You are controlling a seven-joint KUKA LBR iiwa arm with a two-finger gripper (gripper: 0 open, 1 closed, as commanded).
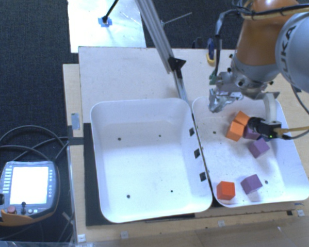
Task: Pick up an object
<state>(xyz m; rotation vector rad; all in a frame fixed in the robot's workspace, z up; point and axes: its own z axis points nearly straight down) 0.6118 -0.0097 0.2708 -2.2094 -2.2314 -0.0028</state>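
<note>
Across the worktop (126, 70) sit the two white bins, left bin (146, 162) and right bin (226, 160), edge to edge. Over the right one comes the arm (266, 32), reaching in from the right, orange band up top. Its hand (219, 102) hangs over the far left corner of that right bin, pointing down, with nothing visibly in it. Whether it is spread or pressed together I cannot tell from up here; it reads as a pale blur.

Now the candidates, all in the right bin. An orange block (238, 126) lies nearest, just beside the hand toward the bin's middle. A purple block (258, 147) sits near it, further right. Down at the near edge, an orange cube (225, 190) and a purple cube (251, 183) sit side by side, well apart from the hand.

Looks like the approach stage: nothing grasped yet. The next move calls for sliding over a block, probably the orange one, then dropping straight down to straddle it before closing.
</note>
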